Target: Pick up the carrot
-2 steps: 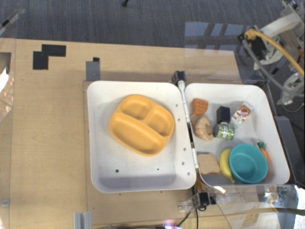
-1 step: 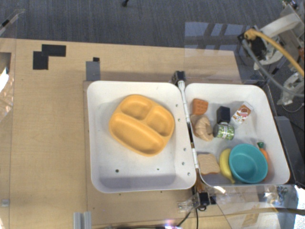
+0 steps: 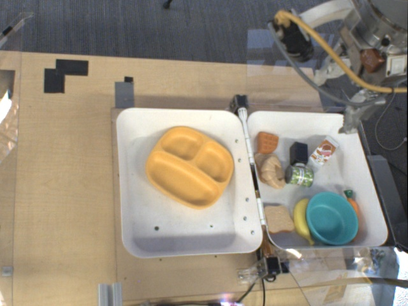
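Bread slice [image 3: 278,218]: nearest the camera in the right bin [image 3: 376,190], flat on the floor, no threat to the pick
Banana [image 3: 301,220]: tucked against the bowl's left side
Bowl [image 3: 331,217]: teal, large, at the near right corner; it crowds the target and could get knocked or grabbed instead
Carrot [image 3: 352,204]: orange with a green top, wedged between the bowl's right rim and the bin wall, mostly hidden; little room for fingers, so a grasp may slip or close on the rim
Can [image 3: 299,175], pastry [image 3: 272,171], black block [image 3: 298,152], carton [image 3: 324,152]: mid-bin clutter, clear of the carrot
Yellow tray [image 3: 190,166]: alone in the left bin [image 3: 127,171]
Gripper [image 3: 349,121]: high over the far right edge, well apart from the carrot; whether it is open or closed I cannot tell
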Robot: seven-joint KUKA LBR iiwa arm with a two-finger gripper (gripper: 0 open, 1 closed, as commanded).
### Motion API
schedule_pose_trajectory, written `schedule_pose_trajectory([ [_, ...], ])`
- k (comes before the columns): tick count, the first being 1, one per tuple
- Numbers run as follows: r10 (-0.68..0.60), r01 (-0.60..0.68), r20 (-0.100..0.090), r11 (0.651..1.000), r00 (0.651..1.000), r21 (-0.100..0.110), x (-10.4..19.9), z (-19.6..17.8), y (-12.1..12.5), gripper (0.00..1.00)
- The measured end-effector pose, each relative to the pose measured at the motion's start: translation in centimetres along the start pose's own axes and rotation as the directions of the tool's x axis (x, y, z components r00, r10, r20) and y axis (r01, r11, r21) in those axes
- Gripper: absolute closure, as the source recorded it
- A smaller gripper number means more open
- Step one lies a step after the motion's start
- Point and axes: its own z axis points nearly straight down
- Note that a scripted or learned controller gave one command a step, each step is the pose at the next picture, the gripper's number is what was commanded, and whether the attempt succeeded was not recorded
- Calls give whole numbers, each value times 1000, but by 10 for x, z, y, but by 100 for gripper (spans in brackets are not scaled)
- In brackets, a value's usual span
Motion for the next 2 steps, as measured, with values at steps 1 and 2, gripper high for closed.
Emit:
schedule_pose_trajectory([
  [1,-34,34,14,999,999,-4,-20,296,-39,0],
  [2,-129,129,11,992,992,1,-12,374,-83,0],
])
